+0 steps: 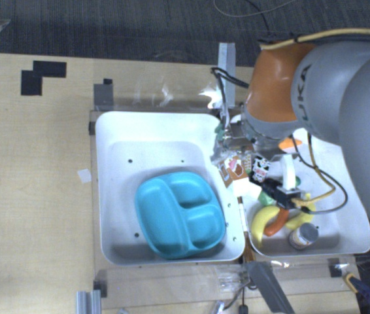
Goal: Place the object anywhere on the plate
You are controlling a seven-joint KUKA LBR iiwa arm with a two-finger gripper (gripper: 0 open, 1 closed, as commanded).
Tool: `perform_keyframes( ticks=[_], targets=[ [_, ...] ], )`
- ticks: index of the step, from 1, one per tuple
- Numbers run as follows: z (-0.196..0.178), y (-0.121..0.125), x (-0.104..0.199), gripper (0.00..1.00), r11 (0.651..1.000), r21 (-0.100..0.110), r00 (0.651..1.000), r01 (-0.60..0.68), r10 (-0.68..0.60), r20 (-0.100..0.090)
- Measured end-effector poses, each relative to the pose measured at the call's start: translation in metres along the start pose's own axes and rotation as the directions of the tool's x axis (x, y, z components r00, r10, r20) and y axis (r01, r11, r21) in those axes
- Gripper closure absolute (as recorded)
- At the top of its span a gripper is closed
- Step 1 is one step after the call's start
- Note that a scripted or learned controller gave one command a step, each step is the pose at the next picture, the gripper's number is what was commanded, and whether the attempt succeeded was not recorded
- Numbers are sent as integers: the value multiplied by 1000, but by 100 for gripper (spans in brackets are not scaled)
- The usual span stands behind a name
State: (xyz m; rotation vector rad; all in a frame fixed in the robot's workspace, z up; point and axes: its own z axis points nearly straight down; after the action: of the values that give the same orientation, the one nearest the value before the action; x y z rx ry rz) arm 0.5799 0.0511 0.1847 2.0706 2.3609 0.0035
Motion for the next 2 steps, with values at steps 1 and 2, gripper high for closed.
perform_keyframes(
  ticks=[1,2],
  targets=[
    [0,0,0,0,1000,0,1000,-1,1,0],
    [-11,2,0,100,1000,-5,1000,1,-1,0]
  ],
)
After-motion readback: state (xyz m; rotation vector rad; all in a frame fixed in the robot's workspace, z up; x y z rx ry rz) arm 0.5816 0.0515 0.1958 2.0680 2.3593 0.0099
